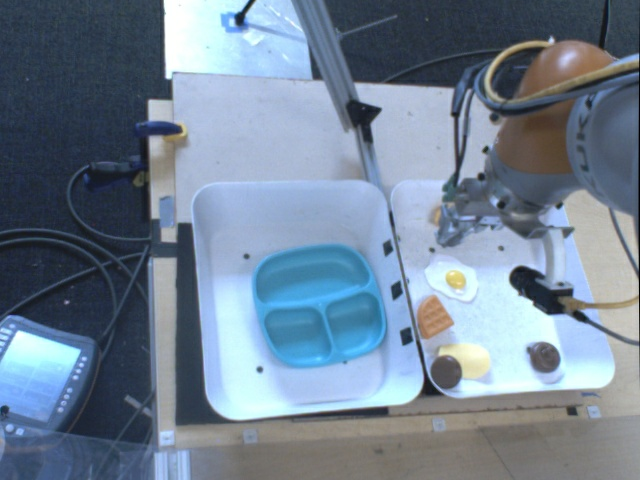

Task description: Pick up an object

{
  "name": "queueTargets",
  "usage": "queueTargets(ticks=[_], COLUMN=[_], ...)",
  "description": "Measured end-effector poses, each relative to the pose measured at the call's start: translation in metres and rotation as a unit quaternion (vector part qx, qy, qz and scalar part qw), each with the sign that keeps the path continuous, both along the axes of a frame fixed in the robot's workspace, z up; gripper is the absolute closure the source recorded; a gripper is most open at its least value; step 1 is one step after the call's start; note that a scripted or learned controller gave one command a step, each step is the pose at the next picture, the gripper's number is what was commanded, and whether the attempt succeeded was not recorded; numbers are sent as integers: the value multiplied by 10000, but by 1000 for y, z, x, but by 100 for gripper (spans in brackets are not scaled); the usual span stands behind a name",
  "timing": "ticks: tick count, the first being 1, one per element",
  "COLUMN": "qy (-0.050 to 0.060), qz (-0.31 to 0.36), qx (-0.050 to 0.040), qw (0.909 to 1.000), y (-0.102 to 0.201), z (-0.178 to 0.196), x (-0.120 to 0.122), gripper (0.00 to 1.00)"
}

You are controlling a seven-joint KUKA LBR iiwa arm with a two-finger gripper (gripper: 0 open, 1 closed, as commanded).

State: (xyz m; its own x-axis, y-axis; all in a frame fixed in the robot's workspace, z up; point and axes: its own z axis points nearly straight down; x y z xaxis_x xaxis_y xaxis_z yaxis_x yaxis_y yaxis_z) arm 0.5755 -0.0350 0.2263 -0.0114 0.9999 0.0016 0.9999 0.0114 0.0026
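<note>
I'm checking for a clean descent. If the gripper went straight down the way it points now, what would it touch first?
Probably bare floor of the right bin, near its back-left corner. The gripper hangs above and behind the fried egg; depth is hard to judge, so it might graze the egg's far edge.

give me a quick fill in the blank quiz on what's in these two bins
1. The blue divided tray lies in the ____ bin of the view.
2. The tray has ____ compartments.
3. The toy fried egg has a ____ yolk.
4. The orange wedge lies between the fried egg and the ____ block nearer the front wall of the right bin.

Missing words: left; three; yellow; yellow

The gripper hangs over the right bin's far end.
</note>
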Motion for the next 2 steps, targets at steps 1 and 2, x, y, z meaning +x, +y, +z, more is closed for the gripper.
queueTargets(ticks=[1,2], qy=[-5,-7], qz=[7,3], qx=[7,8], qw=[10000,10000], y=[60,114], z=[2,11], x=[25,39], gripper=[100,100])
